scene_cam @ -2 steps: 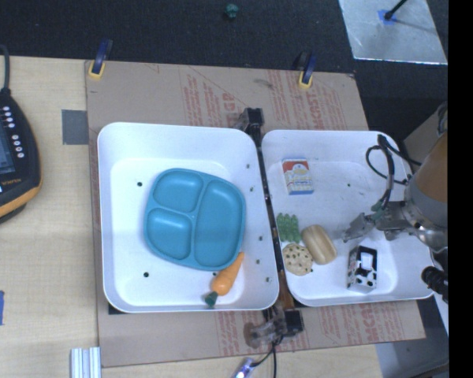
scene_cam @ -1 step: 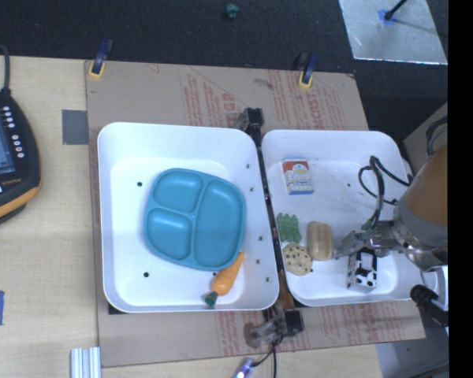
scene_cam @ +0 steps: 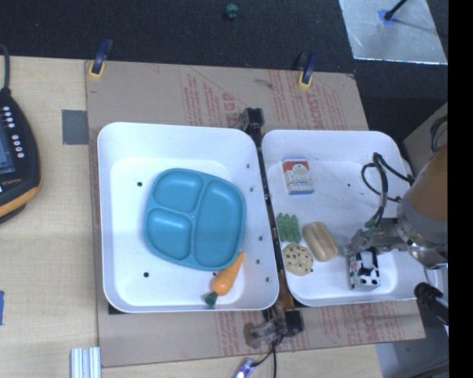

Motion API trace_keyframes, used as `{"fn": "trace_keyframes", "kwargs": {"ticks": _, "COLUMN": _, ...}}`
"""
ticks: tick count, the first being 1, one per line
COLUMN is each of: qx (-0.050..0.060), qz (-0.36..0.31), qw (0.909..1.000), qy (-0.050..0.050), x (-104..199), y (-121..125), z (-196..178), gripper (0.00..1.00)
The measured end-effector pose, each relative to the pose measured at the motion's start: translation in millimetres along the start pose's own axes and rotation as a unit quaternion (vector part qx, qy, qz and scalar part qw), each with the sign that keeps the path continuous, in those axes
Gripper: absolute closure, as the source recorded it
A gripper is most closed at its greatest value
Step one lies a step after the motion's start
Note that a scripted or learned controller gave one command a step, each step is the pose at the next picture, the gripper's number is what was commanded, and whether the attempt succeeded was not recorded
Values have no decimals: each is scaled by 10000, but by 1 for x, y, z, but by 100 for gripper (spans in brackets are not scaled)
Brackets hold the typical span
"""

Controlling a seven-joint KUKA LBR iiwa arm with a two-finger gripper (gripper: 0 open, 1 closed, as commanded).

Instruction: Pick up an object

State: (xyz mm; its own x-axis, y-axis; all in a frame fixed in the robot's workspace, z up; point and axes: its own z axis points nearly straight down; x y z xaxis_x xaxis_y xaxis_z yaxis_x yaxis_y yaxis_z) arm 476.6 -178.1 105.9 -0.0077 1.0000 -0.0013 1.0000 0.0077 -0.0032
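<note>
The jaws point(scene_cam: 366, 260) hang right over the black-and-white toy point(scene_cam: 365, 272); their state is unclear

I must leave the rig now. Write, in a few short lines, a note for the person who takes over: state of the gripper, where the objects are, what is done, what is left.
Gripper: low in the right bin, down at the black-and-white cow toy; whether it grips the toy cannot be seen.
Right bin also holds: small card box, green item, bread roll, cookie.
Left bin: blue divided plate, carrot at its near edge.
Done: arm brought down to the toy.
Left: confirm the grasp, lift the object.
</note>
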Motion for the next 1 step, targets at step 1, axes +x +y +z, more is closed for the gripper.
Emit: {"fn": "trace_keyframes", "kwargs": {"ticks": 1, "qx": -5, "qz": 16, "qw": 10000, "qy": 13, "x": 92, "y": 73, "z": -86, "gripper": 100}}
